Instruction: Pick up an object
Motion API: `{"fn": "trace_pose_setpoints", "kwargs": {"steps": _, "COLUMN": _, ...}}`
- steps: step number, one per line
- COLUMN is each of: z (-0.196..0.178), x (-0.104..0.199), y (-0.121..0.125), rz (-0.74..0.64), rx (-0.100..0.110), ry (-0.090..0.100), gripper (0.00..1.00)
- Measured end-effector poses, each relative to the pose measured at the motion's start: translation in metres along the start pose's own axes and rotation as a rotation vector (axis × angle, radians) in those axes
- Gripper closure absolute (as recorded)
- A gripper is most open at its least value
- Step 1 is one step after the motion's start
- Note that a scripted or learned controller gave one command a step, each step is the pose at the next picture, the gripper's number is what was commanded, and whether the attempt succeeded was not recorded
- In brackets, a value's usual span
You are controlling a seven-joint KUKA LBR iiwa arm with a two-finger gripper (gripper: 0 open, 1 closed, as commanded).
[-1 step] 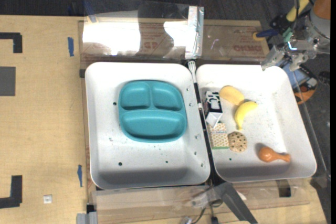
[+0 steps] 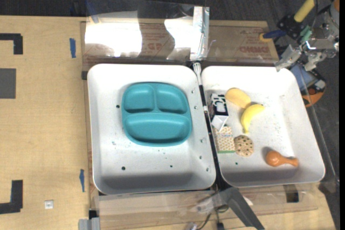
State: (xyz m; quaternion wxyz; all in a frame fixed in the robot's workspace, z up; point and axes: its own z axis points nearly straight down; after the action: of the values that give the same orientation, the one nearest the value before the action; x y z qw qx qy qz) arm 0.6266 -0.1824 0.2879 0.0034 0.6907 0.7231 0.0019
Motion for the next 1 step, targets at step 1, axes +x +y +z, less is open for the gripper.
{"fn": "trace_pose_setpoints", "kwargs": {"steps": 1, "z": 0.1571, "x": 0.0153, "y": 0.0017, "rz": -0.007, "rx": 0.019, "ry": 0.006, "gripper": 0.0}}
